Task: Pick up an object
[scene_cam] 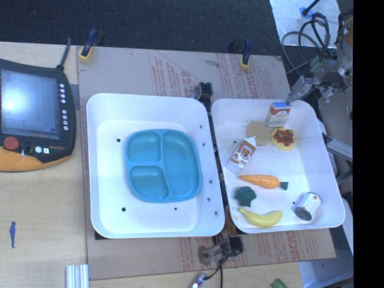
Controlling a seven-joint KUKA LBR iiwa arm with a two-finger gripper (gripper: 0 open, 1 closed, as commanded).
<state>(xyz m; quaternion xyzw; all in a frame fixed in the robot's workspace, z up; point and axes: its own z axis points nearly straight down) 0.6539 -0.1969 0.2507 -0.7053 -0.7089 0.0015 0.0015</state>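
Two shallow white bins sit side by side on the tabletop (42,221): the left bin (102,161) holds a blue divided plate (163,165), and the right bin (324,179) holds all the small items. A toy carrot (260,181) lies mid-bin with its long axis nearly across the view, green stub to the right. A banana (261,218) lies near the front wall, its curve opening upward, beside a dark green broccoli piece (244,194). A small carton (242,153) lies tilted, long axis running from lower left to upper right, just beside a tan disc (258,129) that is hard to identify. Another small carton (278,114) stands near the back wall, close to a round pastry with a red centre (283,138). A tin can (307,206) lies on its side in the front right corner, near the wall. Open floor remains along the bin's right side between pastry and can. The arm (327,77) shows at the right edge behind the bin, cut off and cluttered by cables; whether its fingers are wide or narrow cannot be told. A teach pendant (33,116) lies at the left.
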